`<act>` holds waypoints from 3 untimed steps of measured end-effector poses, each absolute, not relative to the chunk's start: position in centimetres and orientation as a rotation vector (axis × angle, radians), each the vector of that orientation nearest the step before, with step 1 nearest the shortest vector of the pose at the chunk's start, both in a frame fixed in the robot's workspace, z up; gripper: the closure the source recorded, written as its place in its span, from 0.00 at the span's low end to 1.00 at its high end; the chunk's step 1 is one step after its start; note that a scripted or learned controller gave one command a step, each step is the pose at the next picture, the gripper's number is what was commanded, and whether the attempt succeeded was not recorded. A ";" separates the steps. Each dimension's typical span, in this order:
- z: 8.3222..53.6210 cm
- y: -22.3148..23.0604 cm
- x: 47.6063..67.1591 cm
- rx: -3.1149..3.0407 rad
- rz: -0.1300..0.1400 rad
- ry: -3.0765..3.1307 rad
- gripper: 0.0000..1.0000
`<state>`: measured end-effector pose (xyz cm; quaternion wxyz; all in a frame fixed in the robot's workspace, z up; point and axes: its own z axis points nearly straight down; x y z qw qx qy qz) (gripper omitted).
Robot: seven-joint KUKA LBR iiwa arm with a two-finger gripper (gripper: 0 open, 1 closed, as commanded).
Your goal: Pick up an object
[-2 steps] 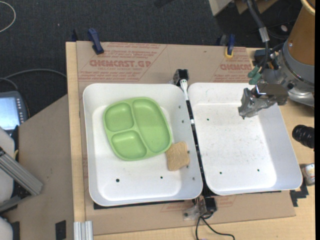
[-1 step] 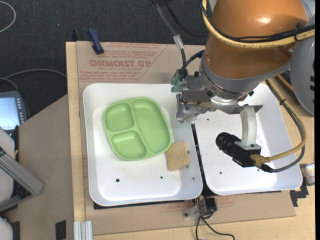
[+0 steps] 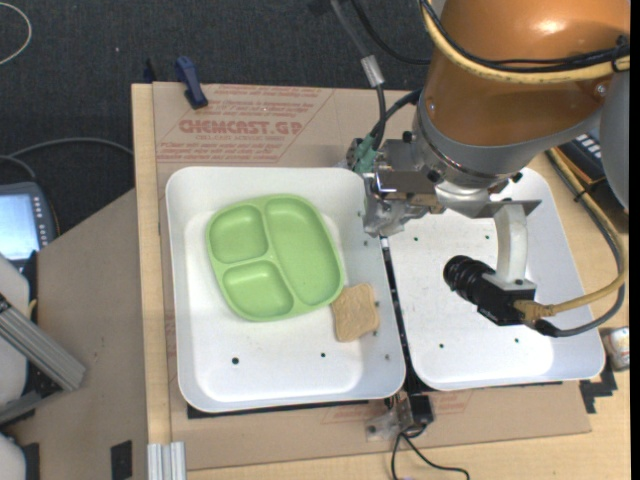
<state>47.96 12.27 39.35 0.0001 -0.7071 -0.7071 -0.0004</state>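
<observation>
Divided plate (image 3: 275, 258) and sponge (image 3: 355, 312) touching in left bin (image 3: 200, 368).

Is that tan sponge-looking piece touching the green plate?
Touching. In the camera view, the tan piece sits against the lower right edge of the green divided plate, with no white bin floor visible between them.

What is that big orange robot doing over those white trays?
The robot arm is trying to pick something up. It hangs over the two white bins, near the edge where they meet. In the left bin there is a green divided plate and a small tan sponge-like piece right beside the plate's corner. Both lie flat in the bin, so nothing has been picked up yet. A black part on a cable sits over the right bin.
</observation>
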 end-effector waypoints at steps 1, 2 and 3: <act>40.4 12.3 48.0 -2.222 -0.004 -2.222 1.00; 41.1 4.7 48.0 -2.232 -0.003 -2.216 1.00; 32.6 -0.2 47.9 -2.224 0.011 -2.211 1.00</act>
